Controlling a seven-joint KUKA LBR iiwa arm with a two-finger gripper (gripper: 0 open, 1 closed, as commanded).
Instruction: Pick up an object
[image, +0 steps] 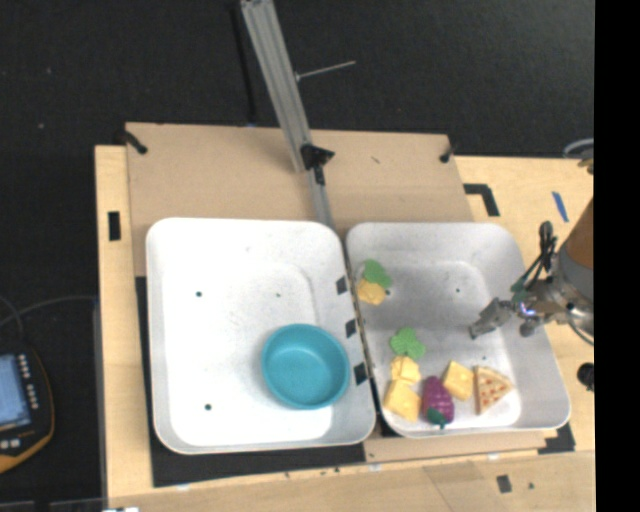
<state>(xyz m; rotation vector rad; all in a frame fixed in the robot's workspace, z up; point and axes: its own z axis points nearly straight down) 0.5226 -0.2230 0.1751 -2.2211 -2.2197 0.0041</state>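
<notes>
The right bin (440, 250) holds small toy foods. A green and yellow piece (373, 283) lies near its left wall. Along the front sit a green leafy piece (407, 343), yellow cheese blocks (403, 392), a purple grape bunch (437, 399), another yellow block (458, 380) and a pizza slice (491, 388). My gripper (497, 317) hangs over the right side of this bin, above and right of the pizza slice, with nothing seen between its fingers. A blue bowl (304, 365) rests in the left bin (200, 270).
A grey metal pole (283, 90) slants from the top down to the seam between the bins. A handheld pendant (18, 400) lies at the far left, off the bench. Brown board surrounds both bins.
</notes>
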